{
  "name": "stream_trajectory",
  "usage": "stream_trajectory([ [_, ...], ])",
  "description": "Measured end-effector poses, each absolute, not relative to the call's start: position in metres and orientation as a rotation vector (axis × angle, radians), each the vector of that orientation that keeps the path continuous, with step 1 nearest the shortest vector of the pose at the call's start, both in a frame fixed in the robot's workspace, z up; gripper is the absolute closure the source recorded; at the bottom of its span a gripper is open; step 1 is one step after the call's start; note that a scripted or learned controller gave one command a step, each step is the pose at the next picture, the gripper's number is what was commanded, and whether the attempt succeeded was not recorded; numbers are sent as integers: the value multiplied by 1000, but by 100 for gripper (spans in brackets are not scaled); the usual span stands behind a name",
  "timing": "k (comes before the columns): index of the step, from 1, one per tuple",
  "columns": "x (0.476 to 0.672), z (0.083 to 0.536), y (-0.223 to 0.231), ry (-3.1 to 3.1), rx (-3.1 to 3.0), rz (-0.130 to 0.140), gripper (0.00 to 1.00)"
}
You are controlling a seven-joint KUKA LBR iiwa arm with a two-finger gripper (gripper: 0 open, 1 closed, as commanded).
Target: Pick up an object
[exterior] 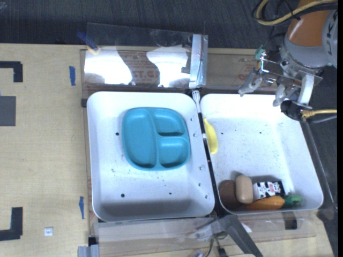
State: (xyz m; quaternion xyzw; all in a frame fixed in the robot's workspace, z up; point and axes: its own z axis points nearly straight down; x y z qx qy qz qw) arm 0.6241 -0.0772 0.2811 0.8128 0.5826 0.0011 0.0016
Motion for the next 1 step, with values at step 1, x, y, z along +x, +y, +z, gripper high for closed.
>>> stream_trajectory([
  [1, 626, 183, -69, 2276, 2172, -5, 0],
])
